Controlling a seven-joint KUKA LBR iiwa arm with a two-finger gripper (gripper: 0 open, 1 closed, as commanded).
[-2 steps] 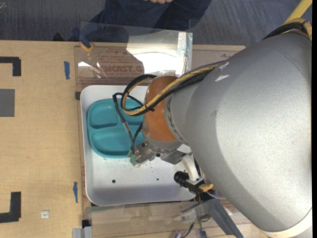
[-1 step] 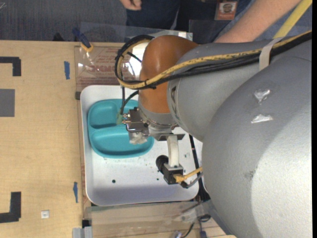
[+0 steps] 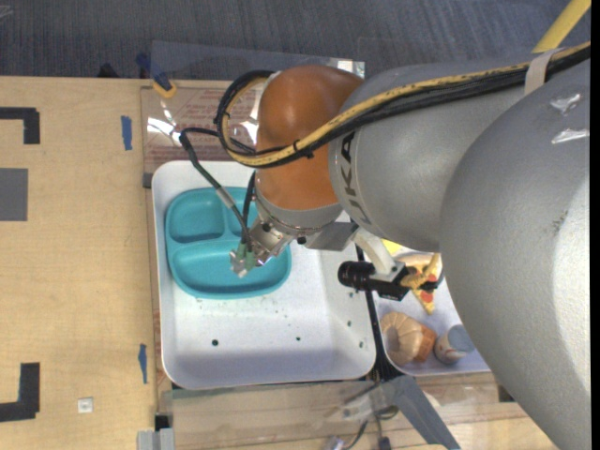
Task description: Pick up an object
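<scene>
- The grey KUKA arm [image 3: 469, 186] fills the right of the camera view, reaching in from that side toward the left bin. Its orange band [image 3: 295, 143] sits above the wrist. Part of a dark letter shows on the grey shell just right of the band, too cut off to read.
- A yellow-and-black cable [image 3: 422, 82] runs along the arm's upper side, and a black cable [image 3: 202, 162] loops out past the band and down toward the wrist.
- The left shallow white bin [image 3: 272, 345] lies under the wrist; a few small dark specks dot its floor.
- The right shallow white bin [image 3: 478, 364] is mostly hidden under the arm.
- The teal plastic tray with two compartments [image 3: 202, 242] lies flat in the upper left part of the left bin. Its long axis runs roughly up and down the view, and a ridge divides the far compartment from the near one.
- The small metal two-finger gripper [image 3: 244, 261] points down and to the left, its tip over the near compartment of the tray, close to the right rim. I cannot tell how its claw stands, nor whether it touches the tray.
- In the right bin, a tan rounded shell-like object [image 3: 408, 337] lies beside a small grey-and-brown piece [image 3: 452, 345], with a yellow and orange toy [image 3: 427, 277] farther back.
</scene>
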